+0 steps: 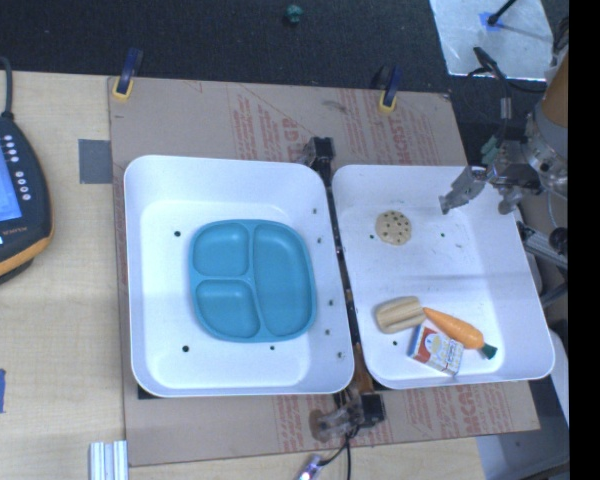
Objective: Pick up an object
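Observation:
In the right bin lie a round speckled cookie, a tan bread roll, an orange carrot and a small red and white carton. My gripper hangs over the bin's upper right part, to the right of the cookie and well apart from it. Its two fingers are spread, one grey finger pointing left and down, and nothing sits between them.
The left bin holds a blue divided plate. A teach pendant lies on the bench at far left. Clamps sit between the bins at their top and bottom.

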Controlling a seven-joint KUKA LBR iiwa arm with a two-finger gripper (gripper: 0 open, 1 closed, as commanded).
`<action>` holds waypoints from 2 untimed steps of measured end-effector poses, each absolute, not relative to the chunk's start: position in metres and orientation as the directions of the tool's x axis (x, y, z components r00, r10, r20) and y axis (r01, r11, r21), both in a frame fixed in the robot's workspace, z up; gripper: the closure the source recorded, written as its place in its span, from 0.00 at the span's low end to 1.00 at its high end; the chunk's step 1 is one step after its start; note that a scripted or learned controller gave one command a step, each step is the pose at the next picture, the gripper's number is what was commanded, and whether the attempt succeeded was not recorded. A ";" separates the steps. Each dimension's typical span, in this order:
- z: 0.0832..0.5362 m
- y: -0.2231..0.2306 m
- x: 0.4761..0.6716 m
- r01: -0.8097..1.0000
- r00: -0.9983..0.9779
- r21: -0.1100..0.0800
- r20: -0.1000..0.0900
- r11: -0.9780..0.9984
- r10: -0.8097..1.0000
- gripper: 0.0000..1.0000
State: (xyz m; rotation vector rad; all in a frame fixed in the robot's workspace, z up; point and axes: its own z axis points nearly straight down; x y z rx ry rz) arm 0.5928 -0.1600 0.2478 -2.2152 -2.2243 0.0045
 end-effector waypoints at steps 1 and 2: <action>0.113 -0.136 0.634 1.000 -0.006 -0.008 -0.001 0.006 1.000 0.00; 0.092 -0.116 0.656 1.000 -0.007 -0.003 -0.002 0.007 1.000 0.00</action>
